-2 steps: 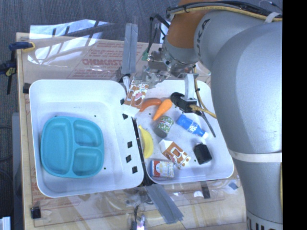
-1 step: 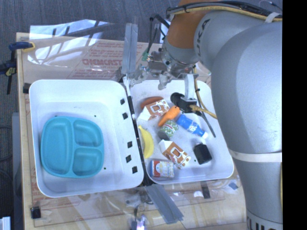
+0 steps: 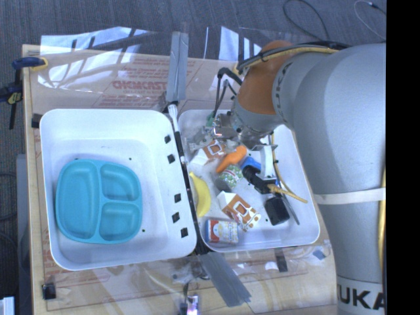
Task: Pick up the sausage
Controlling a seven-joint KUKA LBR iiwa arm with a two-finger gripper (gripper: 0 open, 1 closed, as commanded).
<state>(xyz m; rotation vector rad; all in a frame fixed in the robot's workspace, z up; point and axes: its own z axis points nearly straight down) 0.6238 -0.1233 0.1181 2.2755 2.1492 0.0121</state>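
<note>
An orange, elongated piece (image 3: 231, 159), possibly the sausage, lies tilted in the middle of the right bin (image 3: 298, 176). I cannot make out its exact shape. The gripper (image 3: 220, 133) is low in the bin's back left part, just above and left of that orange piece, beneath the orange wrist band (image 3: 259, 94). The grey arm hides the bin's back right corner.
Around the orange piece lie a yellow banana (image 3: 201, 195), a small white and orange carton (image 3: 239, 208), a lying can (image 3: 224, 231), a blue item (image 3: 251, 172) and black items (image 3: 276, 210). In the left bin (image 3: 59, 126) rests a blue divided plate (image 3: 98, 201).
</note>
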